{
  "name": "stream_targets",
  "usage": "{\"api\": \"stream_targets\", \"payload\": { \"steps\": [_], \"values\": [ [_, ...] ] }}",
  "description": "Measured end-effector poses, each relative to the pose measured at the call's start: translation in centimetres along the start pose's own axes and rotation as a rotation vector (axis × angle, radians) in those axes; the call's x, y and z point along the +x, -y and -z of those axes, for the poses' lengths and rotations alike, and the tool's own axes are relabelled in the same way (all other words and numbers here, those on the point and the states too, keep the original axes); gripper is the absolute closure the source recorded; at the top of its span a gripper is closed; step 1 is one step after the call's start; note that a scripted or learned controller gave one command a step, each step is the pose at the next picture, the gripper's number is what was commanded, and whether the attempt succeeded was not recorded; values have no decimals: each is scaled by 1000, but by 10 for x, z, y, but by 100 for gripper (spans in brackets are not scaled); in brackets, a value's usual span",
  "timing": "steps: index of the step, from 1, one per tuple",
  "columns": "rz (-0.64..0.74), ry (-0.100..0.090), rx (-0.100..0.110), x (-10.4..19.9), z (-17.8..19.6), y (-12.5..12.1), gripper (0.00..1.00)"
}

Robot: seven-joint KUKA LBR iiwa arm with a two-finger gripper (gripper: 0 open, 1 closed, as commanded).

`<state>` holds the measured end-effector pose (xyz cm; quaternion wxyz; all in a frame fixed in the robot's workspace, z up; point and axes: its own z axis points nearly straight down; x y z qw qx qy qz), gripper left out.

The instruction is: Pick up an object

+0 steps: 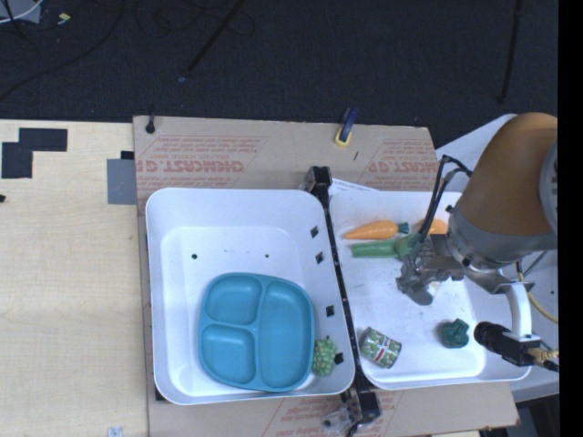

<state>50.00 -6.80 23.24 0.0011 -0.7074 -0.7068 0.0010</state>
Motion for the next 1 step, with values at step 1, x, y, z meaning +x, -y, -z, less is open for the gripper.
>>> {"api": "stream_targets", "payload": {
  "steps": [1],
  "values": [
    [2, 0, 0, 6, -3, -4, 100]
  ]
}}
